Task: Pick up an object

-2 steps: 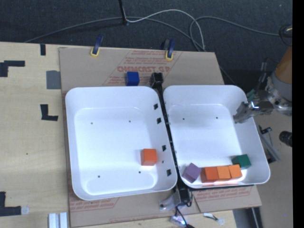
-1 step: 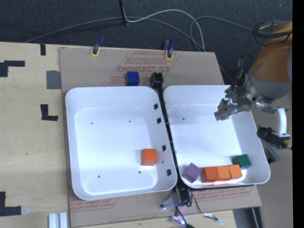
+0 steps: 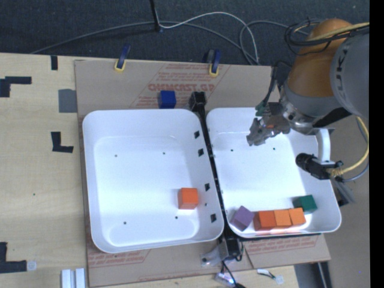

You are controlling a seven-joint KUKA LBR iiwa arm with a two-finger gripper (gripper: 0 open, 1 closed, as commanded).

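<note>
In the camera view, two white bins stand side by side on a brown cardboard sheet [image 3: 180,86] that lies on the bench [image 3: 36,161]. The left bin [image 3: 102,131] contains one orange cube [image 3: 188,198], near its lower right corner and close to the wall shared with the other bin. The right bin [image 3: 240,119] contains several blocks along its lower edge: a purple block [image 3: 242,218] at the left, next to it a row of orange blocks [image 3: 279,219] touching each other, and a green block [image 3: 308,204] just above the right end of this row. The arm [image 3: 321,71] enters from the right, and its hand [image 3: 261,134] is over the upper part of the right bin, well apart from all the blocks. Nothing is visible between its fingers; whether they are wide or narrow I cannot tell, because they are small and dark here. A blue block [image 3: 167,98] lies on the cardboard sheet outside the bins, just above the left bin. Two clamps [image 3: 122,59] hold the upper edge of the sheet.
</note>
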